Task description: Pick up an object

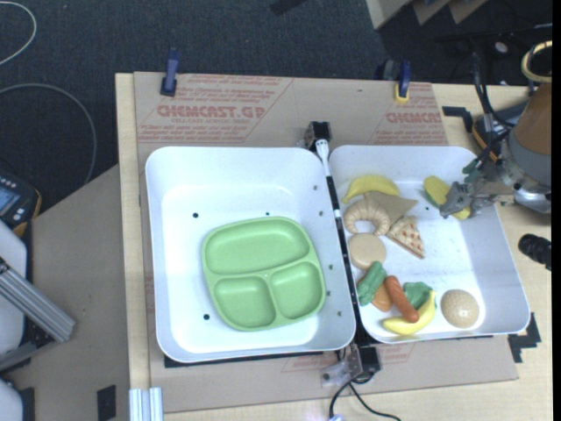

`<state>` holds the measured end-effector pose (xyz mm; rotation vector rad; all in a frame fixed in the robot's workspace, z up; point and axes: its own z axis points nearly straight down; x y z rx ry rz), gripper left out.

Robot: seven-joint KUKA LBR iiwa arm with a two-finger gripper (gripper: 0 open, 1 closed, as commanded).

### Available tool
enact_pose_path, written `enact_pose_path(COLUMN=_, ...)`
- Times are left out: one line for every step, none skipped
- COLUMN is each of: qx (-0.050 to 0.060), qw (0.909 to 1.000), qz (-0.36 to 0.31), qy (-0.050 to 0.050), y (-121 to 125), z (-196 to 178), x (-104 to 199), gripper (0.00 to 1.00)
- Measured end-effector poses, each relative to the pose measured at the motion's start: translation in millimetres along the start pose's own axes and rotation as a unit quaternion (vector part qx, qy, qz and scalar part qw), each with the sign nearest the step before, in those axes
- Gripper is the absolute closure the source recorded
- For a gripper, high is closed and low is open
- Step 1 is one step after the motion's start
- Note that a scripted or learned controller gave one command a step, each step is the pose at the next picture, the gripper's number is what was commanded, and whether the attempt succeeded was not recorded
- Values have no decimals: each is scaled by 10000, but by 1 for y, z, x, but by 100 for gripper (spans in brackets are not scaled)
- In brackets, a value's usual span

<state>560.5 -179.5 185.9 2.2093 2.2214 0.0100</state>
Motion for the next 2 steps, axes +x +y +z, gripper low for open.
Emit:
enact_pose_path(qx=71, qw=10000, qz=-4, qy=31, y=-1, z=27, x=65, gripper=100)
enact_pose_path(qx=25, qw=10000, qz=-22, qy=22, y=-13, z=-33, x=152, gripper=100)
